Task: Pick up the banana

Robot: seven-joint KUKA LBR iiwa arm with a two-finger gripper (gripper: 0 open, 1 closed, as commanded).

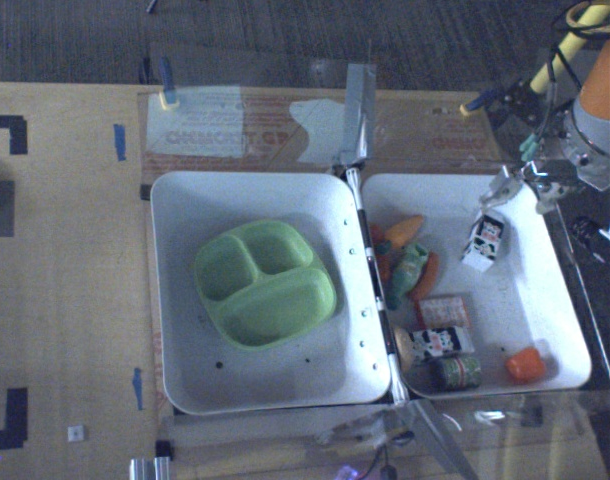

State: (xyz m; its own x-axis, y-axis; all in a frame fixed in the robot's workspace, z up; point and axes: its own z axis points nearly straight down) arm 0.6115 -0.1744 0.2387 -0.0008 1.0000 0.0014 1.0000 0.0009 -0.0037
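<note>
My gripper point(517, 184) hangs over the far right part of the right bin point(560, 298), just above and to the right of a small white carton point(484, 240). I cannot tell whether the carton touches the gripper. An orange-yellow tapered piece point(403, 230) lies by the bin's left wall, far left of the gripper; it may be the banana, but I cannot be sure. A pale yellow sliver point(399, 342) peeks out beside the lower left wall.
The right bin also holds a green toy point(409, 266), an orange-red piece point(426, 276), a pink packet point(444, 312), a black-and-white carton point(437, 342), a dark can point(456, 371) and an orange block point(525, 364). A green divided plate point(265, 283) sits in the left bin point(175, 368).
</note>
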